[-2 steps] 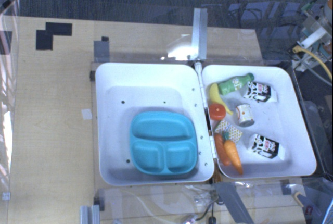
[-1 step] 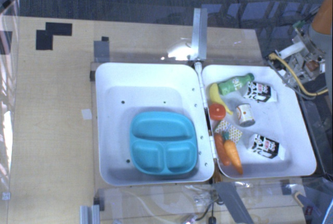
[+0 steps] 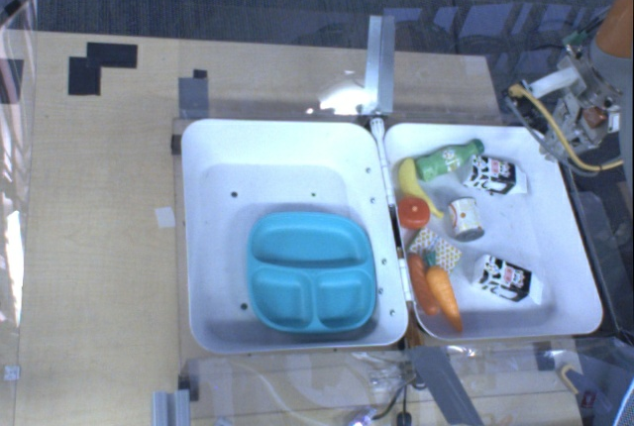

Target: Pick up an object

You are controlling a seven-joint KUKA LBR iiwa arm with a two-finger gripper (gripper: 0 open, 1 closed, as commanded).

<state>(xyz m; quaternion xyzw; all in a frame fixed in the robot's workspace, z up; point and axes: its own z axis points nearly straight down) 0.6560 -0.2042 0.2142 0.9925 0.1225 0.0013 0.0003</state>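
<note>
The right bin (image 3: pixel 565 246) holds a green bottle (image 3: pixel 451 159), a yellow banana (image 3: pixel 406 180), a red-capped item (image 3: pixel 414 212), a small can (image 3: pixel 464 218), two black-and-white cartons (image 3: pixel 492 174) (image 3: pixel 505 277), a dotted packet (image 3: pixel 437 252) and two carrots (image 3: pixel 443 293) along its left wall. My gripper (image 3: pixel 582 113) hangs at the view's right edge, above the far right corner of that bin, well away from all the items. Cables and the wrist hide its tip.
In the left bin (image 3: pixel 213 216) lies a blue three-part plate (image 3: pixel 310 270). A metal post (image 3: pixel 380 57) rises behind the divider between the bins. Yellow and black cables (image 3: pixel 545 122) loop off the wrist over the right bin's far corner.
</note>
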